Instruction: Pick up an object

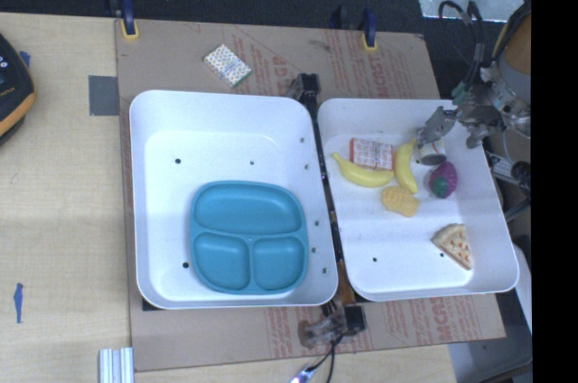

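Observation:
The right bin (488, 282) holds several small items. A yellow banana (361, 174) lies next to a red-and-white packet (371, 153), and a second yellow banana-like piece (405, 166) sits just right of them. A yellow lumpy piece (400, 201) is below, a purple-magenta fruit (442, 180) is to the right, and a pizza slice (454, 246) lies near the front right. My gripper (452, 135) hangs over the bin's back right, just above the purple fruit. Its fingers (431, 131) are spread open with nothing between them.
The left bin (163, 128) contains a blue divided plate (248, 237). A small patterned packet (227, 64) lies on the cardboard behind the bins. Clamps (367, 27) hold the cardboard's back edge. A yellow-black device (11, 88) sits at the far left.

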`<state>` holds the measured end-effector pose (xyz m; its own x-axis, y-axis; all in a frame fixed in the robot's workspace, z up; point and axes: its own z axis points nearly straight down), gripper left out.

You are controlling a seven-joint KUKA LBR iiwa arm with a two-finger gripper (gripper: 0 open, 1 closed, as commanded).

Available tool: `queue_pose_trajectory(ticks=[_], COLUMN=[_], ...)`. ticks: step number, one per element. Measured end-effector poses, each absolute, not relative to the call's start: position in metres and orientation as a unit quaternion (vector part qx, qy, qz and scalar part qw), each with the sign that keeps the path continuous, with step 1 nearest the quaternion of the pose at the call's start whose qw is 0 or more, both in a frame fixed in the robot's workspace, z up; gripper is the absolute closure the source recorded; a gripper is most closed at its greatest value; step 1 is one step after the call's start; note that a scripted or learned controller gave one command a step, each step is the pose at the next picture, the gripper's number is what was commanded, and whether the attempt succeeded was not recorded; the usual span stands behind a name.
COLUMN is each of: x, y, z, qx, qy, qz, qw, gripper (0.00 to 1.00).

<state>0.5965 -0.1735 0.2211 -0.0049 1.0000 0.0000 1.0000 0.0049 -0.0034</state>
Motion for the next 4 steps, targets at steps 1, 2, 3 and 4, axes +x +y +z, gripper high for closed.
queue_pose_trajectory(ticks=[1,2,3,4], x=[0.638,0.638,0.631,0.630], y=[-0.174,-0.175,-0.107,-0.108], z=[0.111,0.122,0.164,0.164], qx=[-0.705,-0.704,-0.705,-0.705], qy=[-0.710,-0.711,-0.709,-0.709], qz=[-0.0030,-0.0027,0.0005,0.0010], qw=[-0.006,-0.005,0.000,0.001], gripper=[0.00,1.00,1.00,0.00])
